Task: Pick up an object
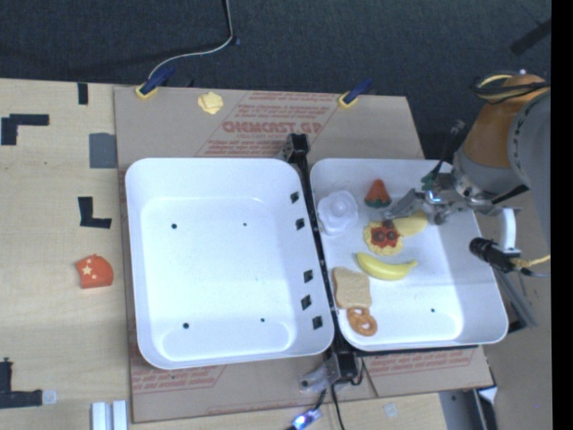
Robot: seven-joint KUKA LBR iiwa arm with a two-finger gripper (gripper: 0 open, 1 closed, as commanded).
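Observation:
The right bin (448,325) holds several toy foods: a clear plastic cup (337,211), a strawberry (378,192), a small tart with red berries (383,236), a banana (386,266), a slice of toast (353,287) and a pretzel (362,322). My gripper (405,206) reaches in from the right and hangs low over the bin's upper middle, just right of the strawberry and above the tart. A pale yellow piece (413,227) lies right under its tip. I see nothing held between the fingers.
The left bin (215,258) lies beside the right one, with a black clip divider (304,231) between them. Outside the bins lie a red toy (95,271) on the left bench and a yellow scrap (210,103) on the cardboard at the back.

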